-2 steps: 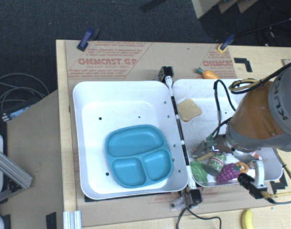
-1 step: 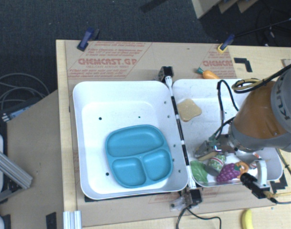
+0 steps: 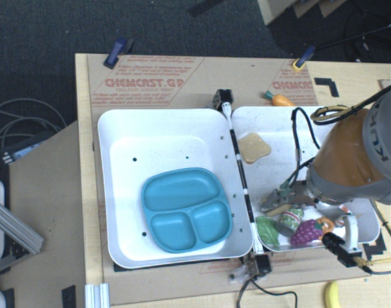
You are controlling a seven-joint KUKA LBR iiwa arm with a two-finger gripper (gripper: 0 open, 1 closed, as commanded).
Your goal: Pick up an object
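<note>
Honestly, I cannot tell whether my tool [image 3: 286, 201] is open or closed; crowded toys [image 3: 297, 226] underneath could slip or get nudged aside.

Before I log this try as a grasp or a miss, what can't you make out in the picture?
- Pincer: low over the right bin's pile; too small and cluttered in the camera view to tell open from shut, or whether it holds anything.
- Right bin's far side: hidden by the arm.
- Toys beside the purple grapes: overlapping, too small to name.
- Yellow thing: cut off by the bottom edge.
</note>
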